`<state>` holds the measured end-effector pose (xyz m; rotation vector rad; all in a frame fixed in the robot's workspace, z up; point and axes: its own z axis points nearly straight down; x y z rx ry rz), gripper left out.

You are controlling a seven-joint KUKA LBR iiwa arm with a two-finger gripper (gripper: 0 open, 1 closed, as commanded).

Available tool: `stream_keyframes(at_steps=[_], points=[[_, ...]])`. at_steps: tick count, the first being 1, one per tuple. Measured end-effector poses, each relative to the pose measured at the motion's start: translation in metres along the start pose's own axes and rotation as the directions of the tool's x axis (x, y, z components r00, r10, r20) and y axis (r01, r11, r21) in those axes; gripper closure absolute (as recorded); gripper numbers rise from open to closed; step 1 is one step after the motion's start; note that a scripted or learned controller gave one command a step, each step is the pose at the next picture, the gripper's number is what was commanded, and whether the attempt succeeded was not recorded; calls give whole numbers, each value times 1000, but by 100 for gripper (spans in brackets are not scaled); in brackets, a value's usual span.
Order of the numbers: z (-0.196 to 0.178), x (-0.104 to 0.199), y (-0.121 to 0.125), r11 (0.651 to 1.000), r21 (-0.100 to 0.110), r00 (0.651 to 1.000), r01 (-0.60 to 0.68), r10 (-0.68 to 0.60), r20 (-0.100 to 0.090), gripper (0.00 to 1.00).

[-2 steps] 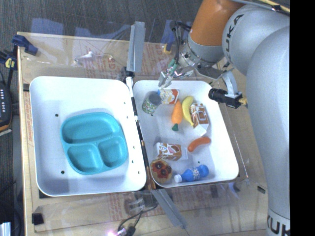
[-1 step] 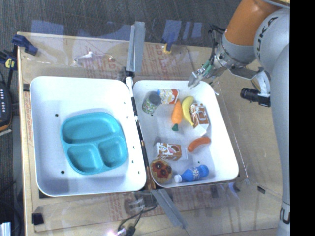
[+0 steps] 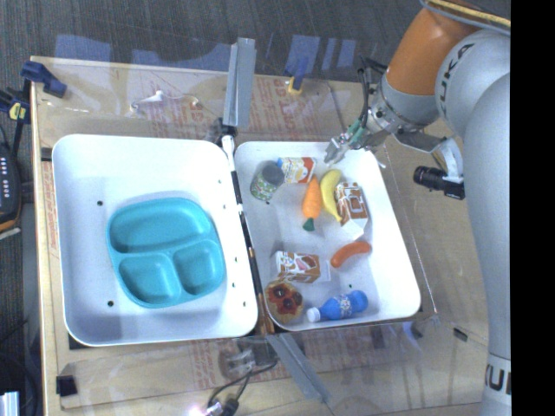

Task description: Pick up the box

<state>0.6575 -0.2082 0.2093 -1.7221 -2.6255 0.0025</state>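
Note:
Two small brown-and-white cartons lie in the right bin (image 3: 401, 258). One box (image 3: 352, 204) rests near the back right, beside a banana (image 3: 330, 194). The other box (image 3: 297, 267) lies toward the front left of that bin. My gripper (image 3: 340, 148) hangs over the bin's back edge, above and just behind the banana and the back box. Nothing shows in its grasp.
The right bin also holds a carrot (image 3: 311, 200), a red sausage (image 3: 350, 253), a blue bottle (image 3: 340, 307), a grey can (image 3: 266, 181), an orange-labelled bottle (image 3: 297, 169) and a round red item (image 3: 284, 300). A teal divided tray (image 3: 166, 251) sits in the left bin (image 3: 78, 172).

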Motion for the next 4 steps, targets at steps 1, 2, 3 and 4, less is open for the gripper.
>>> stream_keyframes(at_steps=[1, 2, 3, 4], points=[[117, 25, -41, 990, -3, 990, 140, -140, 1, 100], [46, 88, -15, 992, -2, 992, 126, -126, 1, 100], [46, 88, -16, 992, -2, 992, 126, -126, 1, 0], [114, 56, 24, 997, 3, 997, -75, 75, -4, 0]])
